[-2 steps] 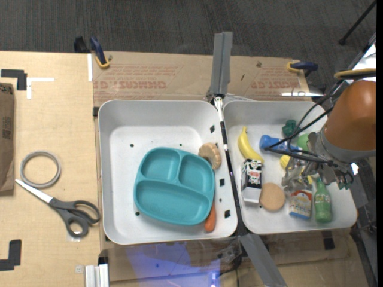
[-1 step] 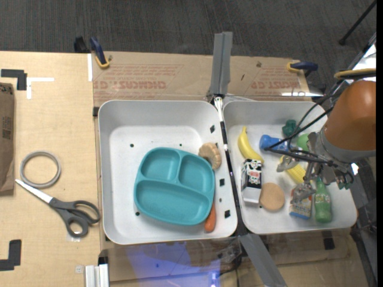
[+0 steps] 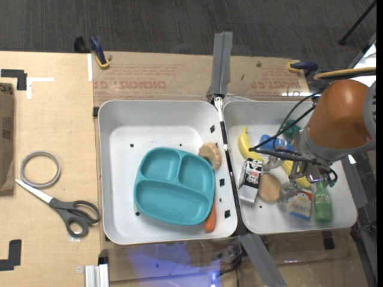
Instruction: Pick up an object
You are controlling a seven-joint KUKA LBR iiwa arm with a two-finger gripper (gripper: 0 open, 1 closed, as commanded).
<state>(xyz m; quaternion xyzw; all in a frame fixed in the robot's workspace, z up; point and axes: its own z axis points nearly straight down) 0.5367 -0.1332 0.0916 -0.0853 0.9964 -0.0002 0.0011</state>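
Two shallow white plastic bins are set side by side on a bench lined with brown cardboard. In the left bin (image 3: 114, 160) a teal three-compartment plastic tray (image 3: 175, 186) is laid flat; a tan, shell-like lumpy object (image 3: 210, 155) is found just beside the tray's upper right corner, and an orange carrot-shaped piece (image 3: 209, 220) is seen at its lower right edge, near the bin's front wall. In the right bin (image 3: 263, 223) a yellow banana (image 3: 244, 145) is placed against the left wall, with a small white carton bearing black cow-patch markings (image 3: 251, 180) below it, a tan rounded piece resembling a bread roll (image 3: 270, 188) just beside that, a small printed white packet (image 3: 301, 205) further right, and a green plastic bottle (image 3: 322, 200) near the right wall. The grey arm with its orange band (image 3: 338, 115) is extended over the right bin from the right; the gripper (image 3: 302, 178) is positioned low among the packet, roll and bottle, and whether it is released or clenched cannot be told, nor whether anything is grasped. To the left of the bins, on the pale wooden surface, a roll of clear tape (image 3: 40, 168) and a pair of grey-handled scissors (image 3: 63, 207) are laid.
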